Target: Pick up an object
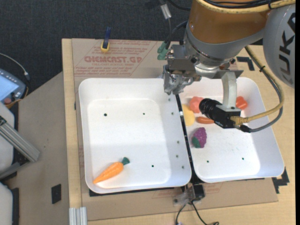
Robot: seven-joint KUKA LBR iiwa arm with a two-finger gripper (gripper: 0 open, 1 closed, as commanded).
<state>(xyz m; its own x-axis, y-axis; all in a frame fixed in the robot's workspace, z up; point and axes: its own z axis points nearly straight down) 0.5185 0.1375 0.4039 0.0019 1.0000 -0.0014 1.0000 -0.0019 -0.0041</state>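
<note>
The grey arm with its orange band is reaching in over the seam between the two shallow white plastic bins, and its two-finger metal gripper (172, 89) is hanging at the upper end of that seam, just above the rim; nothing is showing between its tips, and how far apart they are standing cannot be told from this slant. The left bin (93, 102) is holding a small orange toy carrot with a green top (111, 169), lying tilted near the front left corner, well apart from the gripper. In the right bin (262, 158), a purple toy bunch of grapes (199, 137), a pale yellow toy piece (188, 116) and several red-orange toy pieces (197, 101) are clustering near the seam, partly behind a black cylinder on the arm. These are looking like light, stiff, smooth plastic, probably slippery; the carrot seems best taken across its thick middle, the knobbly grapes across the widest part.
</note>
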